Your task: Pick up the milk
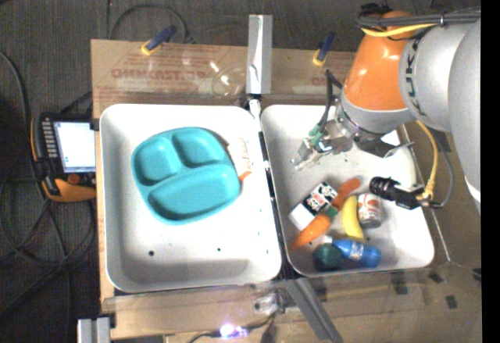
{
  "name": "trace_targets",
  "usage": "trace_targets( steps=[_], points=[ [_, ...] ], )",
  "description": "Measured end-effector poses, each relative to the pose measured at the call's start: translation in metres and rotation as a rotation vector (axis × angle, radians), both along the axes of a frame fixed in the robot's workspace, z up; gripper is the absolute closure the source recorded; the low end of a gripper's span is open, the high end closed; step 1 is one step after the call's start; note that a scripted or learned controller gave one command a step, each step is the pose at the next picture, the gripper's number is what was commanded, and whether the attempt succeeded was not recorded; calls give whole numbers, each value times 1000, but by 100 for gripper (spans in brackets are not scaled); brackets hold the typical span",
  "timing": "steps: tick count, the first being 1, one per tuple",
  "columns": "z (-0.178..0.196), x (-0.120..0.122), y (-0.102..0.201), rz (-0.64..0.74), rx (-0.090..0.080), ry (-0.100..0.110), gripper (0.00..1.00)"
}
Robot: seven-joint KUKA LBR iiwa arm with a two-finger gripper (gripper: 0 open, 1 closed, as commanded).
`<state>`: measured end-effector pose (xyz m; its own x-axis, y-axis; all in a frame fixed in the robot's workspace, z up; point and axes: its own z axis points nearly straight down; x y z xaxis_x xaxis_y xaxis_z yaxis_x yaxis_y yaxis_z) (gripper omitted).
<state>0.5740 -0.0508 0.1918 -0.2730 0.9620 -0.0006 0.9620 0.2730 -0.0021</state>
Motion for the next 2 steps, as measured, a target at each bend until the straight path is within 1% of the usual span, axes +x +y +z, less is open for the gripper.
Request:
trace_targets(
  steps=[1,2],
  points=[
    [-10,2,-29,288,-2,1,100],
    [-10,13,-40,-8,-2,1,100]
  ],
)
